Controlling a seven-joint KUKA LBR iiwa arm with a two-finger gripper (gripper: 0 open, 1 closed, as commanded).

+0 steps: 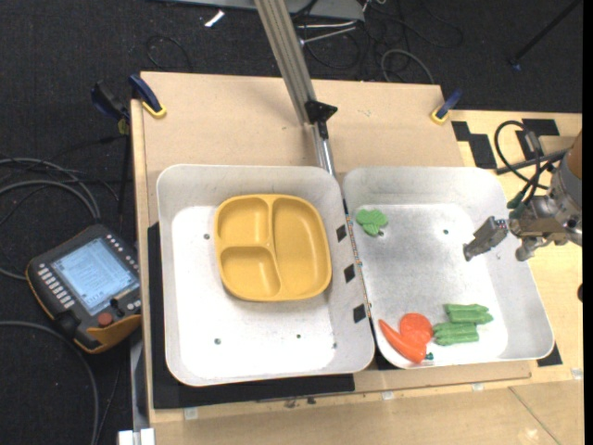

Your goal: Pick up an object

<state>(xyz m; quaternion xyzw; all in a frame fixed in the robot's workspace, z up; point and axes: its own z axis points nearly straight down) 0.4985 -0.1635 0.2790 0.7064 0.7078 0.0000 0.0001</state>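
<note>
In the right bin (417, 267), a small green toy piece (372, 221) lies near the upper left corner. An orange-red toy vegetable (408, 335) rests at the front edge, touching a long green toy vegetable (460, 324) on its right. My gripper (505, 243) hovers over the right side of this bin, above and to the right of the green vegetable. Its fingers are open with nothing between them. It stands apart from every object.
A yellow divided plate (273, 247) sits in the left bin (185, 286). A metal pole (292, 54) slants down to the seam between the bins. A teach pendant (83, 286) lies on the floor at left. Cables hang by the arm at right.
</note>
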